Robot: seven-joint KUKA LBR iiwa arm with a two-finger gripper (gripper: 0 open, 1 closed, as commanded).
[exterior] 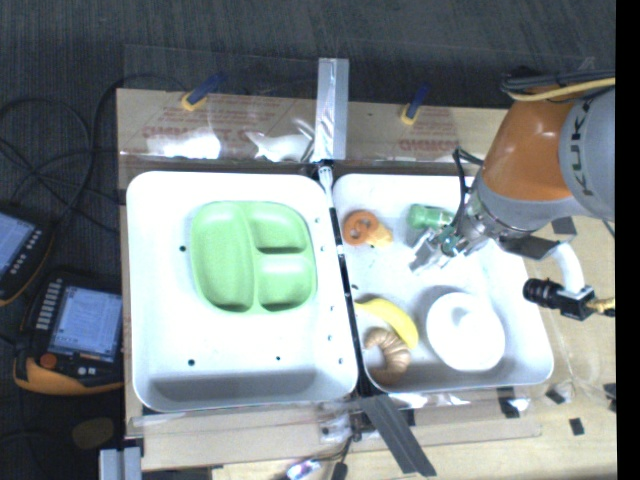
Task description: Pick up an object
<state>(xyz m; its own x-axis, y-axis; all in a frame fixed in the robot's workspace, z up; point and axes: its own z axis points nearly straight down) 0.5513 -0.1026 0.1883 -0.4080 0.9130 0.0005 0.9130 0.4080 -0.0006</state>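
My gripper [428, 255] hangs over the right bin [530, 363], near its middle, with its fingers spread and nothing between them. Just above it, at the bin's back, lies a small green object [428, 215]. An orange ring-shaped object [364, 228] sits to the left of that. A yellow banana [392, 317] and a brown pastry-like item [389, 351] lie at the bin's front left. A white bowl or cup [465, 330] rests at the front, below the gripper.
The left bin [160, 368] holds a green divided plate [253, 254]. A raised divider [338, 268] separates the two bins. The grey and orange arm [545, 163] covers the right bin's back right corner. Handheld devices lie left of the bench.
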